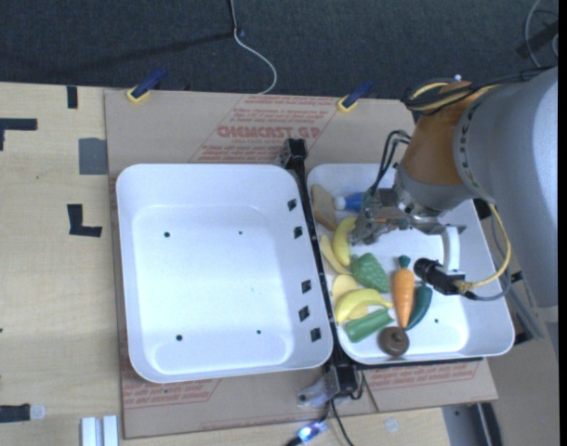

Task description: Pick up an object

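The gripper point(364, 229), finger spread indiscernible, hangs above the banana point(341, 245): probably light, stiff, slick plastic, best pinched across its middle.

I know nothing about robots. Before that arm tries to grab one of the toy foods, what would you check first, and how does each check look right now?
1. Hand is over the right bin where the toys lie: ok.
2. A toy sits close below the hand, the upper banana: ok.
3. Hand open wide enough to grasp: cannot tell.
4. Target free of neighbours: not ok; the banana, green vegetable and carrot crowd together.
5. Hand already holding something: cannot tell.
6. Left bin has room for a drop: ok.
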